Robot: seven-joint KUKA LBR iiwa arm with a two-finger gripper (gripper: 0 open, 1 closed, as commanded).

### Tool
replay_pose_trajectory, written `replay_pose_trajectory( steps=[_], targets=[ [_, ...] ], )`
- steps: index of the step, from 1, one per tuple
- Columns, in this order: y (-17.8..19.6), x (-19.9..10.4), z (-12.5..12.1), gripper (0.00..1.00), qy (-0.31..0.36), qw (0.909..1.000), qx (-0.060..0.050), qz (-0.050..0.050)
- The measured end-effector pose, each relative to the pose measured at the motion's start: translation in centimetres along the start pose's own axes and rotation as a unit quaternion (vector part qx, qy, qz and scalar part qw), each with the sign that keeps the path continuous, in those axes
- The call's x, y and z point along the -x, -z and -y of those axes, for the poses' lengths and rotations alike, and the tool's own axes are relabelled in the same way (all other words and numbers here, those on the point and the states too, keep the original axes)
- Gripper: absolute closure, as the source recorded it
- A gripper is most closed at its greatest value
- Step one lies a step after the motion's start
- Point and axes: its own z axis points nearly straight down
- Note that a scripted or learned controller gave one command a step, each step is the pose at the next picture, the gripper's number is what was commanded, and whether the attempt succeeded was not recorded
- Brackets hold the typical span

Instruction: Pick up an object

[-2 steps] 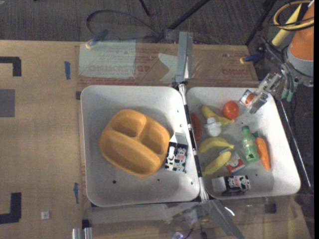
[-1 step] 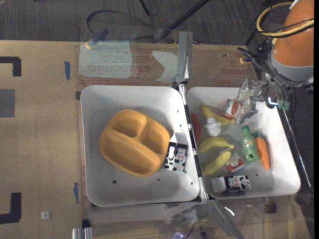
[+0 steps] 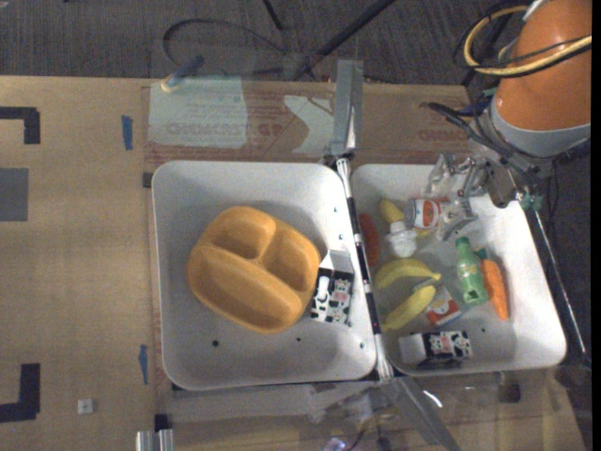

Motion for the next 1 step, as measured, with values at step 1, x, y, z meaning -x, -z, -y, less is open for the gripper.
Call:
replay_pose_trajectory(
  steps=[1],
  targets=[
    [-2.77,-6.81,-6.39,1.00,0.056,0.9984,0.000,0.000]
  ],
)
